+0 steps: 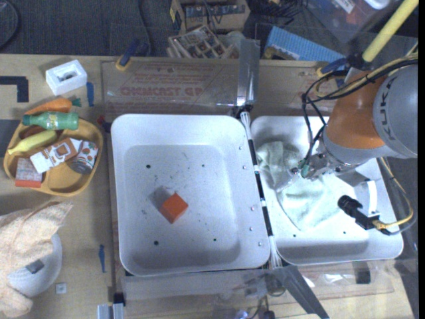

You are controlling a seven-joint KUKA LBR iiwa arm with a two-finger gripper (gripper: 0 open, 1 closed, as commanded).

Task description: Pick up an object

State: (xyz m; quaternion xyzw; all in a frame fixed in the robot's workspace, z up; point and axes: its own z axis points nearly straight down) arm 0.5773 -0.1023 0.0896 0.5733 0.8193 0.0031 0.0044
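- Arm (pixel 372 121) reaches in from the right, over the right bin (pixel 392 244).
- Gripper (pixel 307 169) low at the pale cloth (pixel 302 191) in that bin; fingers' state cannot be told.
- Cloth lies crumpled across the bin's left and middle.
- Orange cube (pixel 174 208) sits alone in the left bin (pixel 126 178), left of centre, well apart from the gripper.
- Yellow bowl (pixel 66 185) of bits on the bench at far left.

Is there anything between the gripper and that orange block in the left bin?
Yes. The gripper sits low over the pale cloth in the right bin, and the two bins' raised adjoining rims lie between it and the orange block. The left bin's floor around the block looks bare.
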